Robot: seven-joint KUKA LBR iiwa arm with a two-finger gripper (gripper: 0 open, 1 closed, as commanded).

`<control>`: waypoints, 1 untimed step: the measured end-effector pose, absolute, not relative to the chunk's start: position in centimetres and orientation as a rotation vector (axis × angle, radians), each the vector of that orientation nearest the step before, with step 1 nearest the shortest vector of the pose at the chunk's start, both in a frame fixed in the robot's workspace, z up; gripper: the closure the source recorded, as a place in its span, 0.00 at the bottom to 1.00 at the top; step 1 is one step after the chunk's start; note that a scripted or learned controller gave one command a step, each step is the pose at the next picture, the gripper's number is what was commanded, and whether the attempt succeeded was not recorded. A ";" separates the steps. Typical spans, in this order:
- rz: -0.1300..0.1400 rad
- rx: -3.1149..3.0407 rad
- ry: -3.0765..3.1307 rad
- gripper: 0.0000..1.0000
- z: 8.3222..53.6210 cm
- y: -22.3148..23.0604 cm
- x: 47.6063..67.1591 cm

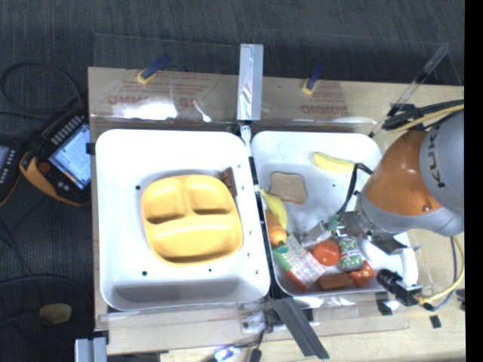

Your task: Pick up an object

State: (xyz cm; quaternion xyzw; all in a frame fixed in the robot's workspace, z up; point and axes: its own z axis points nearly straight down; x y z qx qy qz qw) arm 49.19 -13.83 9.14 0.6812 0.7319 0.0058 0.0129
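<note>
Your likeliest target, the red tomato (326,253), lies in the right bin (370,148), just beside the fingers (339,236) on the clutter. You're at the reach-down step; whether they're apart I cannot tell. Next, close and lift straight.

Robotics lab, taped bench (423,96), handheld control pendant (64,157), loose cables on dark carpet (45,36)

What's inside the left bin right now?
The left bin holds a yellow divided tray, lying flat near the middle. A small brown item pokes out at the tray's far right corner; whatever lies under the tray is covered.
</note>
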 end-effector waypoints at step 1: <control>-0.002 1.991 2.430 0.00 15.0 -22.3 48.4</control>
